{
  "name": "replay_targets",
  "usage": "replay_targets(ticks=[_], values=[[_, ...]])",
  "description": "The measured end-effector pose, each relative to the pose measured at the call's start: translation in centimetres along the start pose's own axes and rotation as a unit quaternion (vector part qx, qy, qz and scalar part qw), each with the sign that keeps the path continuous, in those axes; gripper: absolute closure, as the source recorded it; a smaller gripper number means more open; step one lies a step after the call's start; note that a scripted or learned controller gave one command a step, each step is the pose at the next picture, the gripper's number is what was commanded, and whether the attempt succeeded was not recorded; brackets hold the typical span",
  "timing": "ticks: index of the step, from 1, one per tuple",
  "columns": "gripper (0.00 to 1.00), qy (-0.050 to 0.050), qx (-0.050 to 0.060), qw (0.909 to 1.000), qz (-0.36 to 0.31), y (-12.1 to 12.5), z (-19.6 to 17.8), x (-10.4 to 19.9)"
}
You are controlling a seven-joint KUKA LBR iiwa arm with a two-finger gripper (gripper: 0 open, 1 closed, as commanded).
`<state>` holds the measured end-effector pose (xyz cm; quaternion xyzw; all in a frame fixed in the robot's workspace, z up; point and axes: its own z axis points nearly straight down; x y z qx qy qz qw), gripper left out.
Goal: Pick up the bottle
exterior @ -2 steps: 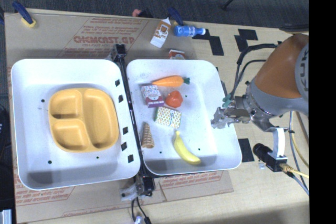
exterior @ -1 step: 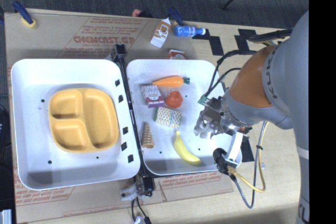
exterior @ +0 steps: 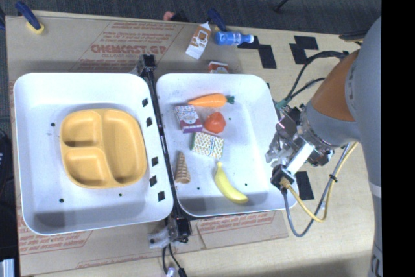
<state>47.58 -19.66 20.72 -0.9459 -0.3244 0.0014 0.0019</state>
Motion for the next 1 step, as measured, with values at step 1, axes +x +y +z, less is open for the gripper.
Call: replay_targets(ticks=[1], values=[[1.00, 0.000, 0.001, 0.9940, 0.109, 0.82, 1.74, -0.63]])
